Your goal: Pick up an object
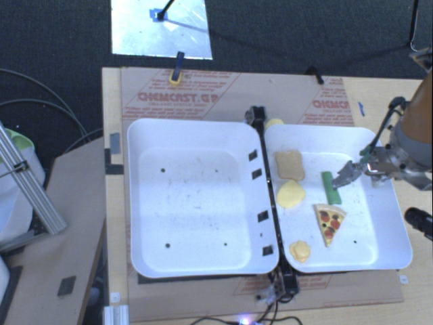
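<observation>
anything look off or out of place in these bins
One small thing: a yellow piece sits outside the right bin, against its top-left corner. The bread slice, green stick and pizza slice all lie inside it, none visibly damaged.

Dark carpet surrounds a wooden counter.
A shiny metal sheet lies on the floor beyond it.
</observation>
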`<control>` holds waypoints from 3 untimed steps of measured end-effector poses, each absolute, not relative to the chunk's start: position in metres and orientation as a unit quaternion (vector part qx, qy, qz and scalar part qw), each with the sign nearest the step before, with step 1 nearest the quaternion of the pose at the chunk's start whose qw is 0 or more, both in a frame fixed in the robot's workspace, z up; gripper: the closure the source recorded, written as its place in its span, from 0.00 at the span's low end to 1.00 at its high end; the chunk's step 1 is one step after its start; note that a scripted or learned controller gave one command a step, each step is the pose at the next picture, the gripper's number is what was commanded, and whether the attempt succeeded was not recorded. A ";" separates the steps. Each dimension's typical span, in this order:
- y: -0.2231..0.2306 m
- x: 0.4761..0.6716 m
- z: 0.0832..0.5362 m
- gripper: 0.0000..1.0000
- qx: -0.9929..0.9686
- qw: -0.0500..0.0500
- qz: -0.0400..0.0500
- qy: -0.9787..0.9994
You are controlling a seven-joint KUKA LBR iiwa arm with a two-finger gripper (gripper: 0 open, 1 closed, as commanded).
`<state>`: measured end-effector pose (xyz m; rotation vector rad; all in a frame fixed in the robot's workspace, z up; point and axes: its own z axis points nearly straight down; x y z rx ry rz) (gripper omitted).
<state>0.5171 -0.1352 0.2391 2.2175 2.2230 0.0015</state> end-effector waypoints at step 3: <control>-0.141 0.488 0.095 1.00 0.707 0.001 0.001 0.708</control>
